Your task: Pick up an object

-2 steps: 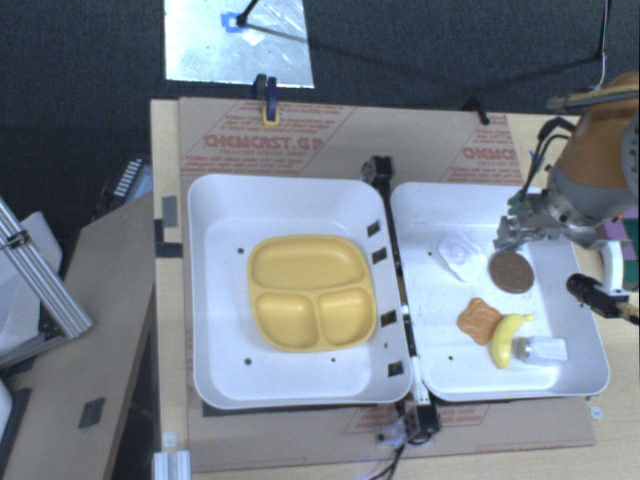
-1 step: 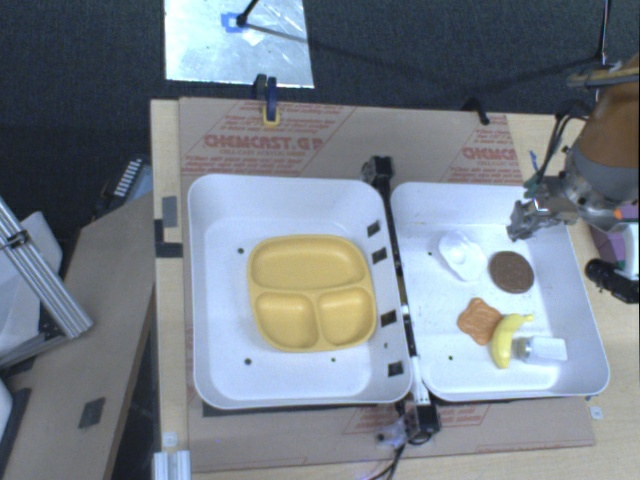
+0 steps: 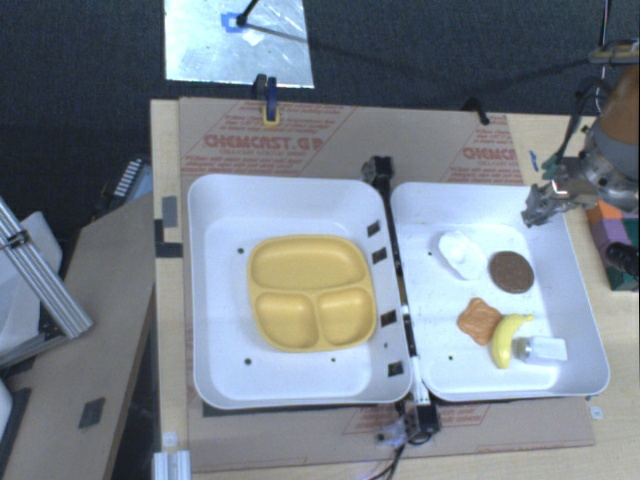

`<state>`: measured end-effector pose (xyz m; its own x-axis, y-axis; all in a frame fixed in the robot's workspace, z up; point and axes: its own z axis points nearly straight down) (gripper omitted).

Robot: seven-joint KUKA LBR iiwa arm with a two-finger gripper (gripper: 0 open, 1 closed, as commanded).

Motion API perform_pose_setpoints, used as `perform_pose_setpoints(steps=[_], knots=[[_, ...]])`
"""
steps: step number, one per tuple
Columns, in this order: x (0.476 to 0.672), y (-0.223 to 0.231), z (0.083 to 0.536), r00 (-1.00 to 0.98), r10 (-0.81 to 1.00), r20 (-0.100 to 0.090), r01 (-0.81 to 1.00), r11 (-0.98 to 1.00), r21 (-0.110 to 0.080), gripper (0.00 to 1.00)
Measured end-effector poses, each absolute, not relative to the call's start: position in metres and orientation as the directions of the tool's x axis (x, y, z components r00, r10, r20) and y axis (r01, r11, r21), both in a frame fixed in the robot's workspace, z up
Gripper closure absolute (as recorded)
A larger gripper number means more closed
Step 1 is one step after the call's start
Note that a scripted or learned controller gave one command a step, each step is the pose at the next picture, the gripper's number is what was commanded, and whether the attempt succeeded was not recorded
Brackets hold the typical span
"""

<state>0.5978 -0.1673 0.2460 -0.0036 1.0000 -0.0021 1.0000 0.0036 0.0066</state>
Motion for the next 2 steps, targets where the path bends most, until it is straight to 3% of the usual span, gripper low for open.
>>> perform_pose_setpoints(steps=[2], knots=[[0.566, -0.057, 0.243, -0.009, 1.000, 0.002, 1.000, 0.009, 0.000, 1.00]])
